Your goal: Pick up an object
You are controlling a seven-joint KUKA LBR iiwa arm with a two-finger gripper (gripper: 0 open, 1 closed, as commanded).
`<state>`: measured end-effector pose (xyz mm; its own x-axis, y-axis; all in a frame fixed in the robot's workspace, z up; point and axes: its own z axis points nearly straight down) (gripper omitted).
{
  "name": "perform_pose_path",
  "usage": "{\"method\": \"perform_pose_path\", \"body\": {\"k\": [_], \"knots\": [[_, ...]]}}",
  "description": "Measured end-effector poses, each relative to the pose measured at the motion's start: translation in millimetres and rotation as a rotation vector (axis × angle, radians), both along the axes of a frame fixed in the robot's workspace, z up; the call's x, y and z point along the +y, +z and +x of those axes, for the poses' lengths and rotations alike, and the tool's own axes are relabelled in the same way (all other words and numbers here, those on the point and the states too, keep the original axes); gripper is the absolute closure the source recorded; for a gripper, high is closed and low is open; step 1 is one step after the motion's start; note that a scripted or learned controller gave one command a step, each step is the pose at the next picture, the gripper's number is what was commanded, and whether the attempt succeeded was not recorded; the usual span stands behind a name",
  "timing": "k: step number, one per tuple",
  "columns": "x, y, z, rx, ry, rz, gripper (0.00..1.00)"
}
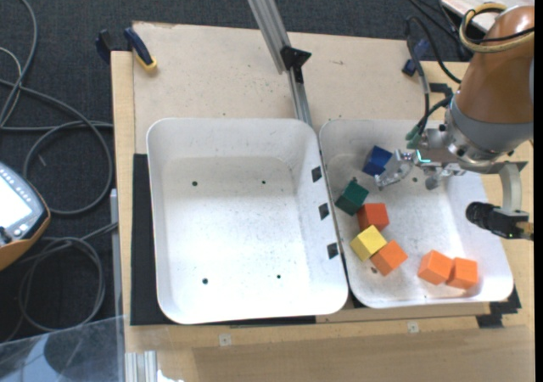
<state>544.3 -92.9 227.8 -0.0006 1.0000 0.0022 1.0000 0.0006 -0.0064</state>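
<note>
The right bin (422, 298) holds several small blocks. A blue block (377, 160) lies near its back, with a dark green block (351, 198) in front of it. Further forward are a red-orange block (372, 216), a yellow block (369, 242) and an orange block (389, 257). Two more orange blocks (436, 267) (464, 272) sit at the front right. My gripper (413, 173) hangs low over the back of this bin, just right of the blue block. It is open, with bare bin floor between the fingers.
The left bin (229, 127) stands beside the right one, their rims meeting in the middle. A slanted metal pole (263, 7) rises from the bench behind the bins. Clamps (140, 47) (413, 58) sit at the bench's back corners. Cables lie on the floor around it.
</note>
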Motion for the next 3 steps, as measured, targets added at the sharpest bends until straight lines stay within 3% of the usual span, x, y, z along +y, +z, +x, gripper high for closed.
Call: {"method": "perform_pose_path", "body": {"k": [1, 3], "knots": [[-0.3, 2.2, 1.0, -0.006, -0.001, -0.001, 0.0], [-10.8, -104.8, -2.4, 0.002, -0.001, 0.0, 0.0]]}}
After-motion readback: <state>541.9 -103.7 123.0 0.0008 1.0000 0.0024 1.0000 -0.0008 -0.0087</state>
